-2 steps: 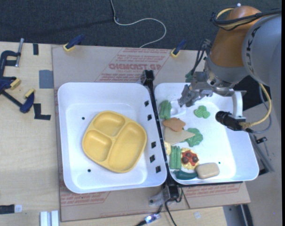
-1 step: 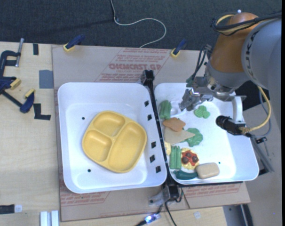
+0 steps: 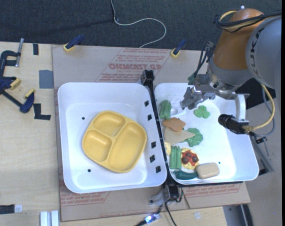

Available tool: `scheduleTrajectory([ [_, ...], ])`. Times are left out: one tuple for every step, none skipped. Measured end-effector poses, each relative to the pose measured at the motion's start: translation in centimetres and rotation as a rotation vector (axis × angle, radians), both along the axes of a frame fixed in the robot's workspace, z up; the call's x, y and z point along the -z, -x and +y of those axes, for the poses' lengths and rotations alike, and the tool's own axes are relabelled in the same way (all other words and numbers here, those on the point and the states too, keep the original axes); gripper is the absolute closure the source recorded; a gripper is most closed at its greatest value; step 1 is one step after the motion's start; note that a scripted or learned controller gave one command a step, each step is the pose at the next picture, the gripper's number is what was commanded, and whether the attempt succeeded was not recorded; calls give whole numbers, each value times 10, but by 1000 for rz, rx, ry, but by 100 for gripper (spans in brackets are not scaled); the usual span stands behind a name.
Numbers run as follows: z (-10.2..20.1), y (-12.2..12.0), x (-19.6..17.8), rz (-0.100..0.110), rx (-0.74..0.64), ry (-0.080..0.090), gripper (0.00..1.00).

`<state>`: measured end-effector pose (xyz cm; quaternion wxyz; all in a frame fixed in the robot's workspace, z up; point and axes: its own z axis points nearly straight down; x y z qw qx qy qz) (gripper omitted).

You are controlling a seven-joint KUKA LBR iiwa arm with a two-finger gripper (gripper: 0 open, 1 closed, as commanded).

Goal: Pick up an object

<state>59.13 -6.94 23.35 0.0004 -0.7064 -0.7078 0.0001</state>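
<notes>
My gripper (image 3: 192, 99) hangs over the back part of the right bin (image 3: 241, 173), just above and left of a small green broccoli piece (image 3: 201, 111). Nothing shows between its fingers (image 3: 186, 101). Toy foods lie in that bin: a green pepper (image 3: 164, 109) by the divider, a brown pastry (image 3: 173, 124), a tan slice with a green leafy piece (image 3: 194, 136), a green bean (image 3: 174, 157), a pizza-like piece with red dots (image 3: 189, 158), and a beige bread roll (image 3: 208, 170).
The left bin (image 3: 69, 126) holds a yellow divided plate (image 3: 114, 141). Black clips line the divider between the bins. Blue clamps lie on the bench at far left (image 3: 11, 86). A cable loops across the back.
</notes>
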Motion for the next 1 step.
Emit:
scheduleTrajectory([
  [-3, -12, 8, 1, 0, 1, 100],
])
